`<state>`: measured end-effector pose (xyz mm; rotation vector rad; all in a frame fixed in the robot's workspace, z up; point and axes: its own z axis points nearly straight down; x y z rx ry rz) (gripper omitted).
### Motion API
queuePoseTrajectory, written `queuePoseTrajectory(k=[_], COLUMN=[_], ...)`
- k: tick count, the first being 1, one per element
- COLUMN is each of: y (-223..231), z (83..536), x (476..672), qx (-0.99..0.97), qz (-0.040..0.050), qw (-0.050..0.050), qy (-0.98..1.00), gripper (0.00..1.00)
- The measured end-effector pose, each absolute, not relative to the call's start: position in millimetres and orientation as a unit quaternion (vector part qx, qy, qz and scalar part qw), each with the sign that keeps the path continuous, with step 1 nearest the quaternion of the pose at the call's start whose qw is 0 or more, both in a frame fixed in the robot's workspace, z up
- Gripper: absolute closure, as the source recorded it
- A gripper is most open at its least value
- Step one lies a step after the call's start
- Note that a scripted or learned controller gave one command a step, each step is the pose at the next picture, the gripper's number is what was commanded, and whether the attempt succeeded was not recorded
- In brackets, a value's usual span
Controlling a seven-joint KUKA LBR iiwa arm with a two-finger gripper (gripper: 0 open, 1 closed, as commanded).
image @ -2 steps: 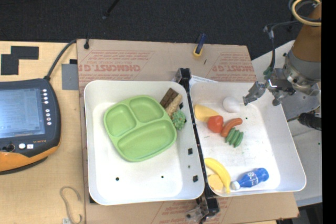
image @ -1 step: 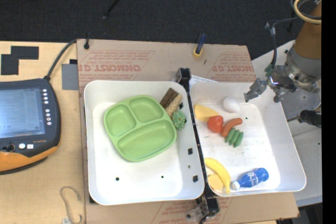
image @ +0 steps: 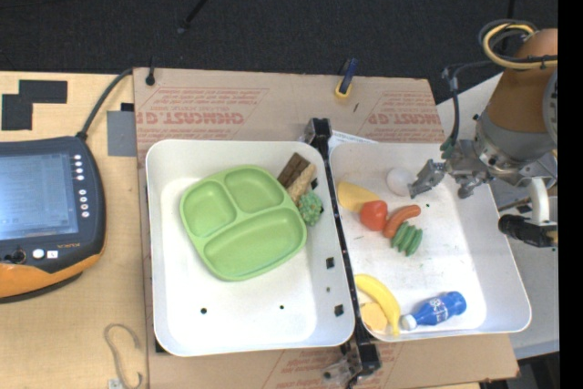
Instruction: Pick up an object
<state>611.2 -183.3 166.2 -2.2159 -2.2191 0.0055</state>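
Gripper (metal, spread) over right bin; round white egg beside.

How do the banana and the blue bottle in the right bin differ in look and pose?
The banana is yellow and curved; the blue bottle is straight, with a white cap. The banana runs along the bin's left wall; the blue bottle lies crosswise. Both lie flat at the right bin's near end.

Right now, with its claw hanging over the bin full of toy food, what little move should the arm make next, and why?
Probably a short drop toward the white ball. The gripper sits just right of it with nothing between its fingers, and the ball lies apart from the tomato and carrot, so it looks like the nearest, least crowded target.
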Motion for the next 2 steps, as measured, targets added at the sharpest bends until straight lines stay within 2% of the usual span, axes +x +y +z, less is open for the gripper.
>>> queuePoseTrajectory(k=[2], y=[-180], z=[86], x=[616.2], qx=[-0.705], qz=[0.0012], qw=[0.002], qy=[-0.709], gripper=[0.00])
